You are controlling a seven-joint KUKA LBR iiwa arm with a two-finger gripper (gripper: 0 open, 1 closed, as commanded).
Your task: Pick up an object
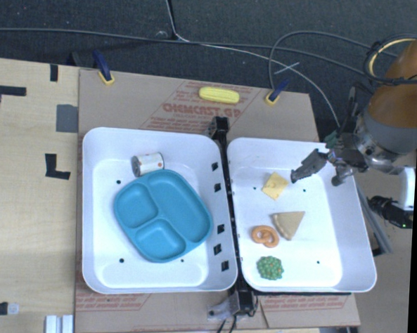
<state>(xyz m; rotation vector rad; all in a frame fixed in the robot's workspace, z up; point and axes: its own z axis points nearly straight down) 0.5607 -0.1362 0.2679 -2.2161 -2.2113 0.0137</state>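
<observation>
green toy (270,267), end effector (321,168) above cheese (275,185)

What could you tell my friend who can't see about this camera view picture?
A robot gripper hovers above the right white bin, near a yellow cheese wedge. That bin also holds a tan wedge, a pretzel and green broccoli. The left bin holds a blue tray.

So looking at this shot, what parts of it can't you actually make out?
- The dark claw, camera view: too small and dark to tell how its tips stand.
- The grey and orange arm: cut off by the right edge.
- The small white and red can beside the blue divided plate: its label is too small to read.
- The red print on the brown cardboard sheet: partly covered by the two white bins.
</observation>
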